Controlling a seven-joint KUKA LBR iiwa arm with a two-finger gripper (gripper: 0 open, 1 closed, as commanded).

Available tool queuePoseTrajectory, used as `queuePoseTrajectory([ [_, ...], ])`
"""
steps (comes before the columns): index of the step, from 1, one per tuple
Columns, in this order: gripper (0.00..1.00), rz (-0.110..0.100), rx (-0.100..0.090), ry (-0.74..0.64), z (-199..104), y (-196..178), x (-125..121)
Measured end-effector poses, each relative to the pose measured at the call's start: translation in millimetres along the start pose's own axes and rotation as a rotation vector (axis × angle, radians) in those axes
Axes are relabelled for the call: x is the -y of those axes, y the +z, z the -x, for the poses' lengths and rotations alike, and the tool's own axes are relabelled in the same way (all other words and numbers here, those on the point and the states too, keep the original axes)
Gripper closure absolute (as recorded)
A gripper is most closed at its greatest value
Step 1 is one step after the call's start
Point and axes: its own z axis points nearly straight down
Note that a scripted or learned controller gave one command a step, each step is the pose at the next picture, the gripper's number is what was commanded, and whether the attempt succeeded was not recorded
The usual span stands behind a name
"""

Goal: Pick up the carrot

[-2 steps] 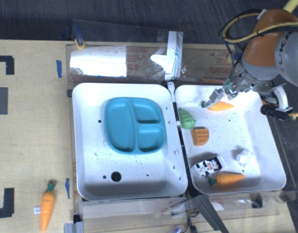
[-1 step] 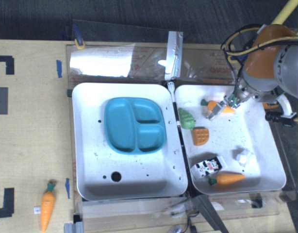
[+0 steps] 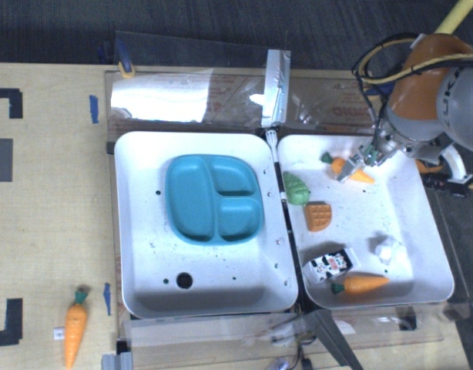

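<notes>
A small carrot (image 3: 363,177) with a green top (image 3: 327,158) lies at the back of the right bin (image 3: 429,206). My gripper (image 3: 358,163) is directly over its middle and hides part of it, with the orange-banded wrist (image 3: 421,91) behind it to the right. A second carrot (image 3: 363,284) lies along the right bin's front wall. A third carrot (image 3: 75,326) lies on the bench outside the bins, at the front left.
The right bin also holds a green toy (image 3: 296,189), an orange waffle-like piece (image 3: 319,216), a white lump (image 3: 387,249) and a black-and-white block (image 3: 330,263). A blue divided plate (image 3: 215,197) sits in the left bin (image 3: 136,268).
</notes>
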Motion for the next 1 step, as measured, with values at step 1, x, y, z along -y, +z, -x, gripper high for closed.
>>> queuePoseTrajectory([
  [1, 1.00, 0.016, 0.006, 0.337, -45.3, -87.4, 4.8],
])
